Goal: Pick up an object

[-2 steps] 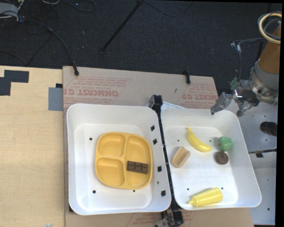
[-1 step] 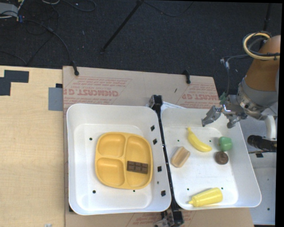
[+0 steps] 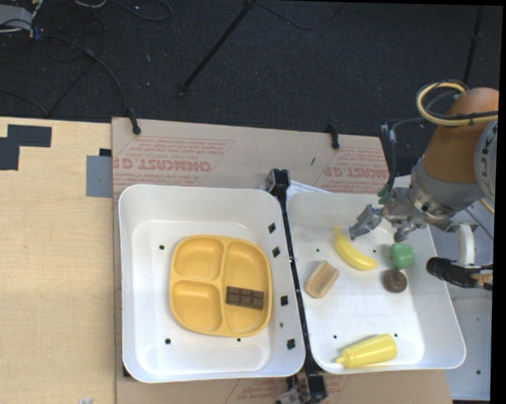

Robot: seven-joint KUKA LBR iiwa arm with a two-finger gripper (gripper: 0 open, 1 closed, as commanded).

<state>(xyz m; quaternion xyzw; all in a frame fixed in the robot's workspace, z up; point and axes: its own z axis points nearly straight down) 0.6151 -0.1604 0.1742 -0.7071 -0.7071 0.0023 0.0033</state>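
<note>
My gripper (image 3: 383, 226) hangs over the back of the right bin (image 3: 434, 348), its fingers spread and nothing between them; it is open. A yellow banana (image 3: 353, 252) lies just below and left of it. A green block (image 3: 402, 256) sits just below its right finger, with a brown round piece (image 3: 394, 281) in front of that. Nearer the divider lies a tan bread-like block (image 3: 321, 279). A yellow squeeze bottle (image 3: 368, 351) lies on its side at the front of this bin.
The left bin (image 3: 144, 235) holds a yellow divided plate (image 3: 202, 286) with a brown chocolate bar (image 3: 245, 298) in its front right compartment. A black divider rail (image 3: 286, 256) runs between the bins. Bare white floor lies between the tan block and the bottle.
</note>
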